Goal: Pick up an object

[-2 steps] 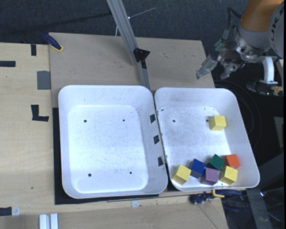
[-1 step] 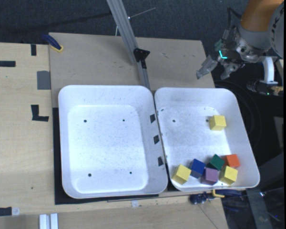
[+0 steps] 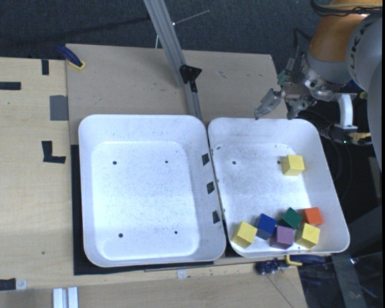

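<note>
The right bin (image 3: 244,140) holds several small cubes. A yellow cube (image 3: 293,165) lies alone near its right wall. Clustered at the near edge are another yellow cube (image 3: 245,233), a blue cube (image 3: 266,225), a purple cube (image 3: 284,236), a green cube (image 3: 291,217), an orange cube (image 3: 313,216) and a third yellow cube (image 3: 308,235). My gripper (image 3: 278,106) hangs over the far rim of the right bin, well beyond the lone yellow cube. Its fingers (image 3: 264,105) stand open with nothing between them.
The left bin (image 3: 90,172) sits beside the right one. A slanted metal post (image 3: 173,43) rises behind the gap between the bins. A blue and yellow clamp (image 3: 70,56) lies at the far left of the bench, and another (image 3: 276,265) sits below the right bin.
</note>
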### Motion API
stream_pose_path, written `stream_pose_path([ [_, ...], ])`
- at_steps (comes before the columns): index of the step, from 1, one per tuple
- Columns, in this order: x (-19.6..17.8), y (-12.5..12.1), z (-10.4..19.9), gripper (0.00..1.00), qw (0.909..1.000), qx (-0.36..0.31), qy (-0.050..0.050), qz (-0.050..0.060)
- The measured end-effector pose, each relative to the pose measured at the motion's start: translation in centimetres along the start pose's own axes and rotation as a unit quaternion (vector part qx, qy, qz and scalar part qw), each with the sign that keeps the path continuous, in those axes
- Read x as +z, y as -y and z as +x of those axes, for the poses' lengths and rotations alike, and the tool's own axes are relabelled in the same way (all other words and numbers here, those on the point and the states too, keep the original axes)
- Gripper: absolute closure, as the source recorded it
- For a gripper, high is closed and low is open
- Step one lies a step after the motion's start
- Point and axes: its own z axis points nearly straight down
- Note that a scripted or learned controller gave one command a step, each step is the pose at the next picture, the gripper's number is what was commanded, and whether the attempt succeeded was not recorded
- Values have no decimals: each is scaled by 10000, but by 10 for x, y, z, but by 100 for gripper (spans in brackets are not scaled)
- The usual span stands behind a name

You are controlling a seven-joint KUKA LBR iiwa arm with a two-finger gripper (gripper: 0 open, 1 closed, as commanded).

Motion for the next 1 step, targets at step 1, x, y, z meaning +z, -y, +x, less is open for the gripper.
stream_pose_path([
  [1, 46, -5, 2, 0, 10000, -8, 3, 0],
])
